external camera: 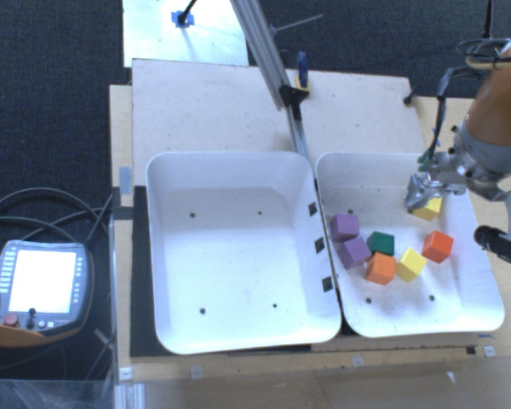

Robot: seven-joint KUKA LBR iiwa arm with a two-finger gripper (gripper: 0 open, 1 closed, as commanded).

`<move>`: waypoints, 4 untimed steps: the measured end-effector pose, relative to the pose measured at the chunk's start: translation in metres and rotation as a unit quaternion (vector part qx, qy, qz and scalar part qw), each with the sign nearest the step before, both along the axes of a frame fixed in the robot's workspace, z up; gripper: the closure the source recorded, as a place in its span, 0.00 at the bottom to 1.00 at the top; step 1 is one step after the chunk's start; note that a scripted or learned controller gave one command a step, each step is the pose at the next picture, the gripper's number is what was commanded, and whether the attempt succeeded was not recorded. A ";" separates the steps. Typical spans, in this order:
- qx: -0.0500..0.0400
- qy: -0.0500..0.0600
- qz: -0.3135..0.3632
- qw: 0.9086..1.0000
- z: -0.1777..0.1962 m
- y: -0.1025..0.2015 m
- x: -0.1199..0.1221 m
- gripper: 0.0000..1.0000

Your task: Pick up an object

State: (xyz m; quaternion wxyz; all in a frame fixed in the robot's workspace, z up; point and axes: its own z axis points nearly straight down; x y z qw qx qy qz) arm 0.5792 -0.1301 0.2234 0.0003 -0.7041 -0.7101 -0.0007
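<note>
Hand lowered over a yellow block

The hand (424, 196) is seen at a yellow block (429, 208) in the right bin (477, 313); its grip cannot be told. The block is judged light, rigid, best taken across flat faces.

The left bin (238, 254) has a bare floor — open all across. In the right bin (392, 318), blocks crowd the middle: two purple blocks (349, 239), a green one (381, 243), two orange (381, 267) and a yellow block (410, 263), mostly touching, so little gap between them. Its front strip lies free. The gripper (422, 196) and another yellow block (427, 209) occupy the far right part — the far left corner is free.
</note>
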 end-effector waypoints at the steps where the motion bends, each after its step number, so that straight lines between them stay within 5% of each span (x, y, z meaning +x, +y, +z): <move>1: 0.000 0.000 0.000 1.000 0.002 0.041 -0.011 1.00; 4: 0.001 -0.001 0.002 1.000 0.010 0.200 -0.054 1.00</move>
